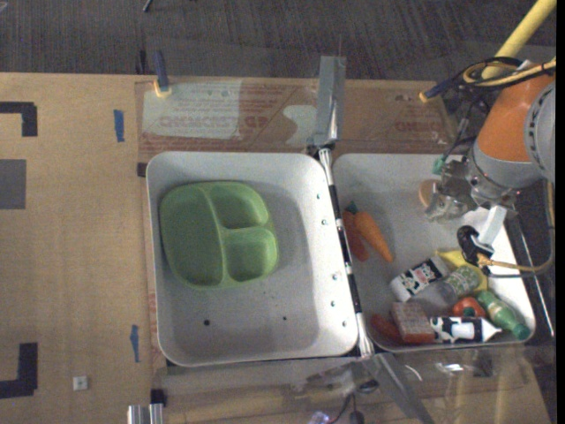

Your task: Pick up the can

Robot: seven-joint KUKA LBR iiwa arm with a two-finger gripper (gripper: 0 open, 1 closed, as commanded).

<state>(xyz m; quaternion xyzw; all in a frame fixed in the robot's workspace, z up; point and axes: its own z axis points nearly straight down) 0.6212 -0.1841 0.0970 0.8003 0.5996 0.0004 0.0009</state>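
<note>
Hovering jaws (446, 203) blurred over right bin (388, 184), can indistinct among clutter

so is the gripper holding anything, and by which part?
Cannot be told: the two-finger gripper is at the right white bin's far edge, with nothing visible in it.

Lighting even and moderately bright, from overhead. Soft shadow beneath the green tray (219, 232) in the left bin (168, 325). Mild glare on the taped plastic sheet (207, 113) above it. Overall focus slightly soft; small items in the right bin (388, 184) lack crisp detail.
</note>
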